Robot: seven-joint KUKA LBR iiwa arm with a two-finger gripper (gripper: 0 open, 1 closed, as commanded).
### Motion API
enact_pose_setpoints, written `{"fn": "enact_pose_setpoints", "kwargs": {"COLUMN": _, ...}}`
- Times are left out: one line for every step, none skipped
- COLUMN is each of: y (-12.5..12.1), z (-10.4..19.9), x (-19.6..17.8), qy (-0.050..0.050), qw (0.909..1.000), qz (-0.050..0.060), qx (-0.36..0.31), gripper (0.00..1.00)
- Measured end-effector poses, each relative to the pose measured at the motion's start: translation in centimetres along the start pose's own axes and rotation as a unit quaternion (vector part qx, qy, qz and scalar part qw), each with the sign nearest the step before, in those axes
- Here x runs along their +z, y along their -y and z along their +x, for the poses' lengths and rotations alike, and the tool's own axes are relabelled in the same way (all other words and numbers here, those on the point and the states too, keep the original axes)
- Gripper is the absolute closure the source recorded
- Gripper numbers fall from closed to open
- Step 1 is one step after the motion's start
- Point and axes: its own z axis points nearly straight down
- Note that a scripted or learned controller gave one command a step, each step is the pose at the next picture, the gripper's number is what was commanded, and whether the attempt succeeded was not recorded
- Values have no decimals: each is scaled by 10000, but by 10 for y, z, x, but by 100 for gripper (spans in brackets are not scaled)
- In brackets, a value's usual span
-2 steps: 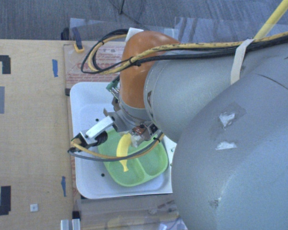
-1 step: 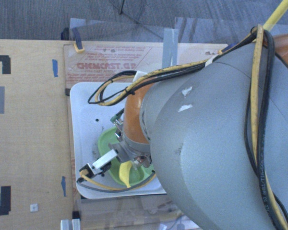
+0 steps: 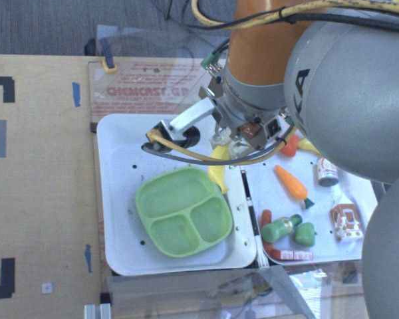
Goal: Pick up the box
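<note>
The grey arm with its orange band leans in over the far end of the two shallow white bins (image 3: 113, 198). Its gripper (image 3: 236, 141) hangs above the ridge where they meet, and from here I cannot tell how wide it is or whether it has anything. The small orange-and-white cardboard box (image 3: 346, 221) lies in the right bin, near its right edge, well apart from the gripper. An orange toy carrot (image 3: 291, 183) lies between them. A green divided plastic plate (image 3: 183, 211) sits in the left bin.
</note>
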Motion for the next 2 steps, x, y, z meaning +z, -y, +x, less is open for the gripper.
{"fn": "enact_pose_setpoints", "kwargs": {"y": -34, "z": -36, "x": 101, "qy": 22, "qw": 9972, "qz": 17, "qx": -747, "gripper": 100}}
{"fn": "enact_pose_setpoints", "kwargs": {"y": -11, "z": -49, "x": 151, "qy": 23, "qw": 9988, "qz": 19, "qx": -498, "gripper": 100}}
